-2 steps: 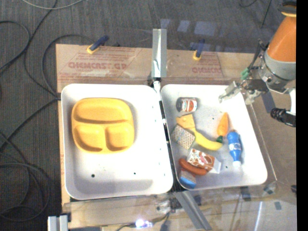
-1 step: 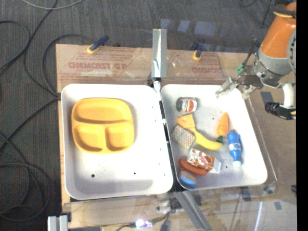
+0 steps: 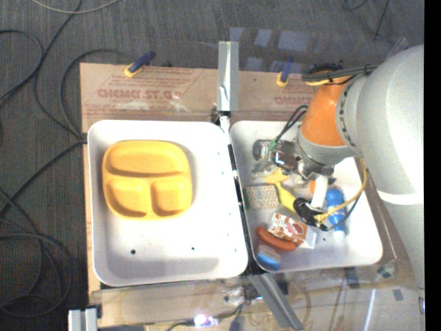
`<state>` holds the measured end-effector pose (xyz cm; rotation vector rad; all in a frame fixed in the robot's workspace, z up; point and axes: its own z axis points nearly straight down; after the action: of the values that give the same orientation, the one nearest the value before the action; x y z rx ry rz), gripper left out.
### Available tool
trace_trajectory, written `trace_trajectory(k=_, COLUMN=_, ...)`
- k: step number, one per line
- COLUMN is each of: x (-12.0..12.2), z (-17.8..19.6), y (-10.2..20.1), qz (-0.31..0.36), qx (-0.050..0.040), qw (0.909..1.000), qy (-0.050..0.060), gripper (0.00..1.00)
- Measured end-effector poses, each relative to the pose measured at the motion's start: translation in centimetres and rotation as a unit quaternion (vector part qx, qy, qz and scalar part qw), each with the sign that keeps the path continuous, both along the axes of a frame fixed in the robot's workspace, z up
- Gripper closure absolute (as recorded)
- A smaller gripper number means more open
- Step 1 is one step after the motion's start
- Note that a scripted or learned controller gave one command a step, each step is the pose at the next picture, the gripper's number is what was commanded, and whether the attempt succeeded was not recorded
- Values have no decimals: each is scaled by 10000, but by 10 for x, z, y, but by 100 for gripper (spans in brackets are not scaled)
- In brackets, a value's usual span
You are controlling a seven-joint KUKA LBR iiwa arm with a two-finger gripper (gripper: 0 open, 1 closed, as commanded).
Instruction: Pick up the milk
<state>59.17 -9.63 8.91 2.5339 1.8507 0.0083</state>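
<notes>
Overhead, the gripper (image 3: 301, 174) hangs low in the right bin (image 3: 372, 250), just above the milk carton (image 3: 288, 229). Whether it is open cannot be told. An orange tray (image 3: 147, 178) lies in the left bin (image 3: 117, 261).

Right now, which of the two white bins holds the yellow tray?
The left bin holds the yellow tray. The right bin holds small mixed items, and the arm reaches into it.

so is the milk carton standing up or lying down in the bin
Lying down. The milk carton rests flat on the floor of the right bin, its printed side facing up, beside a sausage. The gripper is above and apart from it.
</notes>
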Motion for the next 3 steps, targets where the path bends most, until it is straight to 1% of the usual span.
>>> trace_trajectory(k=1, x=-36, z=0, y=-4, qz=113, qx=-14, qw=9999, qy=-24, gripper=0)
trace_trajectory(k=2, x=38, z=6, y=-32, qz=-182, qx=27, qw=9996, qy=226, gripper=0)
trace_trajectory(k=3, x=-46, z=0, y=-15, qz=-926, qx=-5, qw=9957, qy=-4, gripper=0)
